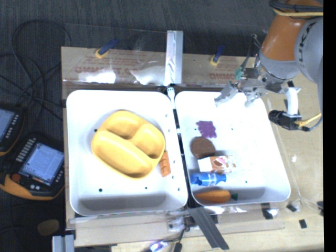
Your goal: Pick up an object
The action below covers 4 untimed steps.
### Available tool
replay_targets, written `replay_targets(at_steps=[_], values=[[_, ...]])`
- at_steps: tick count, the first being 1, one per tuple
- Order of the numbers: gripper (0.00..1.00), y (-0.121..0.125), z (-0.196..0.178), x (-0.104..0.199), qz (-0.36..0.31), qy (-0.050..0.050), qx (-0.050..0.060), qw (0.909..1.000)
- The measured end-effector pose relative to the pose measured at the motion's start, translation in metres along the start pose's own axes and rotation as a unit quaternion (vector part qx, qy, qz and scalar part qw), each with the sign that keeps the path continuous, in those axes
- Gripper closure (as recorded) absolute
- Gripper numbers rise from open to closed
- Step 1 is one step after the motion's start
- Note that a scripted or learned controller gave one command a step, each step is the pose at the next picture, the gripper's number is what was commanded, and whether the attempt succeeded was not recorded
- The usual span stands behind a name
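The gripper (pixel 237 95) hangs over the far edge of the right bin (pixel 262 140), its two fingers spread apart with nothing between them. Nearer the camera than the fingers and apart from them lie a purple piece (pixel 206 128), a brown round object (pixel 202 147), a small carton (pixel 216 164), a blue bottle (pixel 208 179) and an orange carrot-like item (pixel 213 196); well off to the gripper's side in the view's left, a large yellow object (pixel 128 142) sits in the left bin (pixel 84 188), an orange strip (pixel 165 163) just beside it.
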State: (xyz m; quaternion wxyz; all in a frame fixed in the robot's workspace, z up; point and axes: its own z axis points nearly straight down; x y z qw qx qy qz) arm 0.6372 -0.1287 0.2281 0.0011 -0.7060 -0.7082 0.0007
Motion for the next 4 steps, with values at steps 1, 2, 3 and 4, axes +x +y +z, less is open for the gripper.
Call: replay_targets(at_steps=[1,2,3,4], values=[[0.0,-0.012,0.12,-0.001,-0.13,-0.001,0.0,0.9915],[0.0,-0.012,0.139,0.024,-0.209,-0.004,-0.004,0.9778],[1.0,-0.01,0.128,0.025,-0.209,-0.003,-0.008,0.9779],[1.0,0.023,0.045,0.11,-0.131,-0.001,-0.001,0.9914]])
